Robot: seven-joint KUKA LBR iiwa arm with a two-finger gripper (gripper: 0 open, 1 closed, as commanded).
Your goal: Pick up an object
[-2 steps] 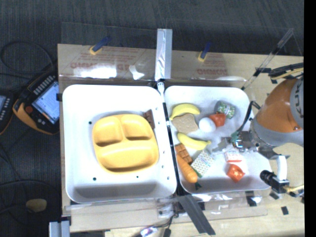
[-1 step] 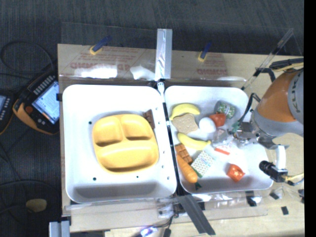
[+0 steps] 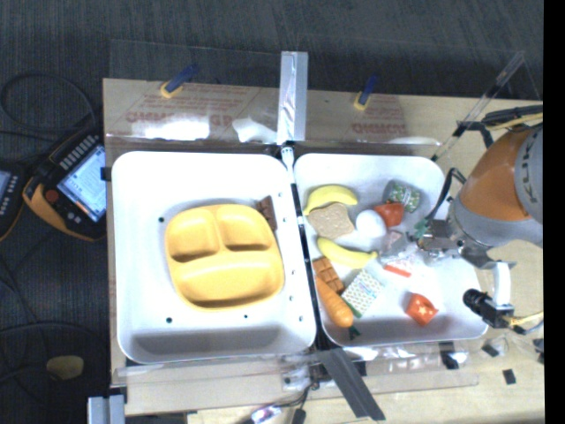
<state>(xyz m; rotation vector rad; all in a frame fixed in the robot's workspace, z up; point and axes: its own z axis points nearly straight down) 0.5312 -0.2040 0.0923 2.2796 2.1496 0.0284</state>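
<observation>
Dark grey carpet all around a pale wooden bench, with black cables and an orange-edged handheld pendant lying at left.

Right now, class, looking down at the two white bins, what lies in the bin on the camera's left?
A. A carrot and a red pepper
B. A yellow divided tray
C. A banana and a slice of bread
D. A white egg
B: the yellow divided tray lies in the left bin, while the banana, bread slice and carrot all lie in the right bin.
</observation>
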